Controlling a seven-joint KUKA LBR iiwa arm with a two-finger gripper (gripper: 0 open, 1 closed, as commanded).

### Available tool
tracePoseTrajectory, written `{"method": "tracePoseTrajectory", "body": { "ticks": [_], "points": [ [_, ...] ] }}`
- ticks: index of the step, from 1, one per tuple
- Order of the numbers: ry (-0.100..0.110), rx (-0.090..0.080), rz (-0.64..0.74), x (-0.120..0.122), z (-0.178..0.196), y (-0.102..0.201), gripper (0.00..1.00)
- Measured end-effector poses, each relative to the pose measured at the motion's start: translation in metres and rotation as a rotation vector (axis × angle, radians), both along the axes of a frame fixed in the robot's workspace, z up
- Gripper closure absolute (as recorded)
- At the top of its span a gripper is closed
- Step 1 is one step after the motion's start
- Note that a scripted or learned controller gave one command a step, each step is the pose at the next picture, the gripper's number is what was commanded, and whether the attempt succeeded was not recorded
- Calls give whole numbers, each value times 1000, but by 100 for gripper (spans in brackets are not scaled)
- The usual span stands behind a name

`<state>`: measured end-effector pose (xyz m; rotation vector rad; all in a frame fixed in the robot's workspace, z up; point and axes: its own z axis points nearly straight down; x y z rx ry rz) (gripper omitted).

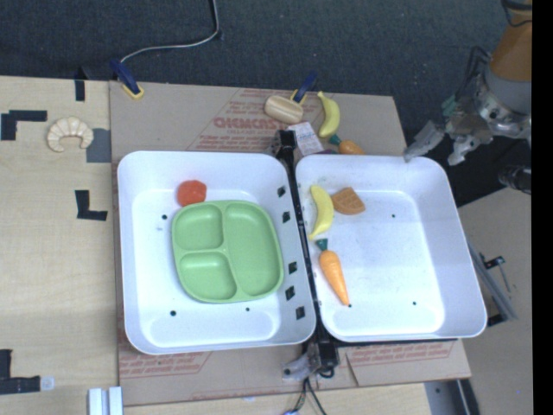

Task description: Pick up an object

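Observation:
My gripper (435, 148) hangs at the upper right, just past the far right corner of the right bin (429, 317). It is open, and nothing sits between its fingers. In that bin, near its left wall, lie a yellow banana (321, 210), a brown flat piece (348, 201) and an orange carrot (334, 276). All three are well to the left of the gripper and below it. The left bin (143, 258) holds a green divided plate (228, 251) and a red-orange piece (192, 192).
Behind the bins on the cardboard lie a tan bread roll (283, 108), a second banana (328, 115), a small white packet (304, 137) and an orange item (350, 147). A croissant (71, 133) rests on the bench at far left. A cable (173, 43) runs across the dark floor.

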<state>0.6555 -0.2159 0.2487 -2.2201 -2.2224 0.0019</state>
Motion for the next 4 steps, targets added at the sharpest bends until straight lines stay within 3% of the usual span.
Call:
{"method": "tracePoseTrajectory", "body": {
  "ticks": [1,2,3,4],
  "points": [
    [2,2,1,-46,-153,98,0],
    [-2,-10,-3,13,-162,113,0],
    [-4,-4,-1,-15,-162,109,0],
    [-4,-3,0,-15,-152,110,100]
  ]
}}
